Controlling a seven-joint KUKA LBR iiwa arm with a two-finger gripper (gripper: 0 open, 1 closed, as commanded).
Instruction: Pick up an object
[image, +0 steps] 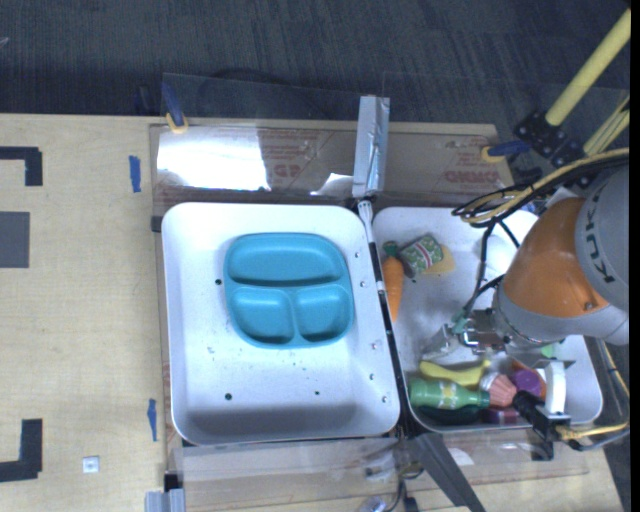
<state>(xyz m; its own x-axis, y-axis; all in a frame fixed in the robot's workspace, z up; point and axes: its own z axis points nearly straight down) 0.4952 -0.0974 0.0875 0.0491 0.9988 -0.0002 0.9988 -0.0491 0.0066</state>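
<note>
The right bin (440, 225) holds several toy items. An orange carrot (393, 286) lies along its left wall, with a green and pink packet (425, 253) beside it at the back. At the front lie a yellow banana-like piece (455, 371), a green bottle (450, 395) on its side and a magenta piece (527, 383). My gripper (466, 336) is low in this bin, just above the yellow piece and right of the carrot. No item shows between its fingers.
The left bin (190, 300) holds a blue divided plate (288, 287). A metal divider (370, 145) stands at the back between the bins. The arm's orange band (555, 265) overhangs the right bin's right half.
</note>
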